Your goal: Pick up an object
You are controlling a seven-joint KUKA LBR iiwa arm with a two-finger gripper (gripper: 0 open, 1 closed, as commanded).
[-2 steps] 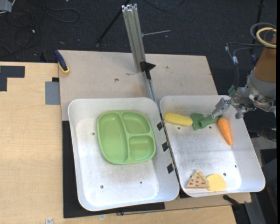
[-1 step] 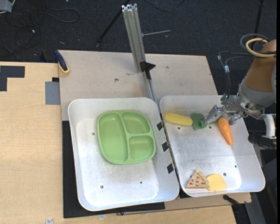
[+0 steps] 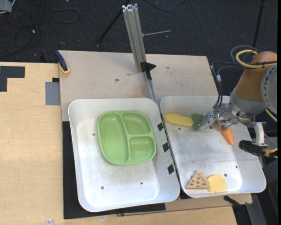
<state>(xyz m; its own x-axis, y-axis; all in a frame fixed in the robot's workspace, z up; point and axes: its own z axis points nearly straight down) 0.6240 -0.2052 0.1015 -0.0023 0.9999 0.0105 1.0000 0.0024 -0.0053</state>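
In the right bin (image 3: 253, 182), my gripper (image 3: 210, 121) is low near the far edge. A small green object (image 3: 197, 122) lies right at its left tip, and I cannot tell whether they touch. Just left of the green object lies a yellow corn cob (image 3: 179, 120). An orange carrot (image 3: 228, 135) rests below and to the right of the gripper, partly under the wrist. At the near edge of this bin lie a pizza slice (image 3: 197, 181) and a yellow piece (image 3: 218, 183).
The left bin (image 3: 84, 182) holds a green divided plate (image 3: 127, 137). A metal post (image 3: 136, 36) rises behind the bins. The grey arm with its orange band (image 3: 253, 86) comes in from the right over the bin's far right corner.
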